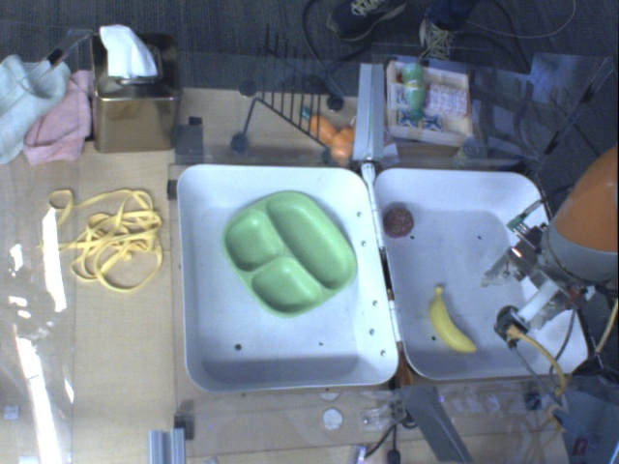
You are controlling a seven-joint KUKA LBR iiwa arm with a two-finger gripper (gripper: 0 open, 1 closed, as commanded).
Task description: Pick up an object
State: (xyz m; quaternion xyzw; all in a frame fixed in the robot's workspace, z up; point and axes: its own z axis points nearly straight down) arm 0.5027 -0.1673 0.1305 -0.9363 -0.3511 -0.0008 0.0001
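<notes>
A yellow banana (pixel 451 325) lies in the right bin (pixel 455 187), near its front edge. A small dark reddish-brown round object (pixel 397 221) sits at the bin's left side, close to the divider. My gripper (pixel 501 298) hangs over the right part of this bin, to the right of the banana and apart from it. Its two fingers stand spread, open, with nothing between them. The grey arm with its orange band (pixel 592 211) comes in from the right edge.
A green divided plate (pixel 290 251) lies in the left bin (pixel 208 356). On the bench to the left are a yellow cord (pixel 106 235), a tissue box (pixel 131 90) and cloths (pixel 44 114). Behind the bins are orange items (pixel 335 138) and a small box (pixel 428 100).
</notes>
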